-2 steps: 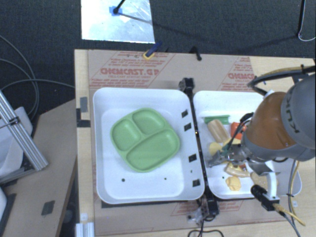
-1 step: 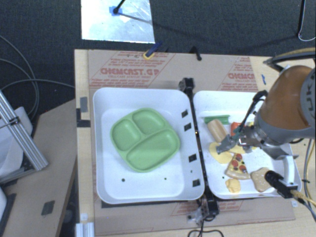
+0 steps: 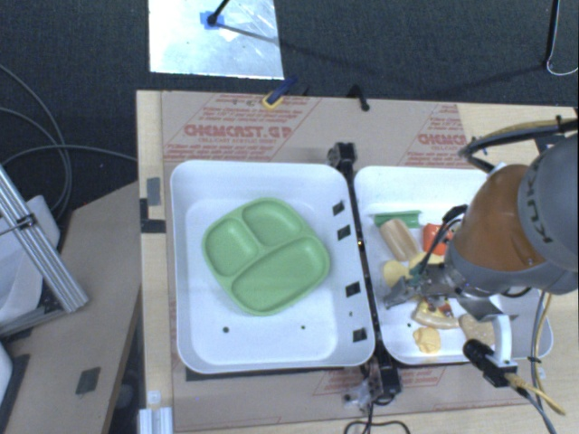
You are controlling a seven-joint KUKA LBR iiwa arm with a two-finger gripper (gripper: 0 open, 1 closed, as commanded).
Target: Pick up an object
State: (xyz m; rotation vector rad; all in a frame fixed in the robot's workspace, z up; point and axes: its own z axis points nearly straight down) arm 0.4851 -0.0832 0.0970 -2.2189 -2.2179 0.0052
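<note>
The right bin (image 3: 380,183) holds several toy food pieces. A green strip (image 3: 398,217) lies at the back, with a tan roll (image 3: 397,239) just below it and a red-orange piece (image 3: 432,236) to its right. Further forward are a yellow piece (image 3: 394,271), a yellow and brown piece (image 3: 432,314) and a pale yellow lump (image 3: 427,339). My gripper (image 3: 399,293) is low in this bin, pointing left. It sits just below the yellow piece and left of the yellow and brown one. The arm's grey and orange wrist (image 3: 498,233) hides the bin's right half.
The left bin (image 3: 194,242) holds a green divided plate (image 3: 265,255). A black divider with clips (image 3: 355,242) runs between the bins. A shiny sheet (image 3: 213,25) lies behind the bench. A metal frame (image 3: 36,251) stands at the left.
</note>
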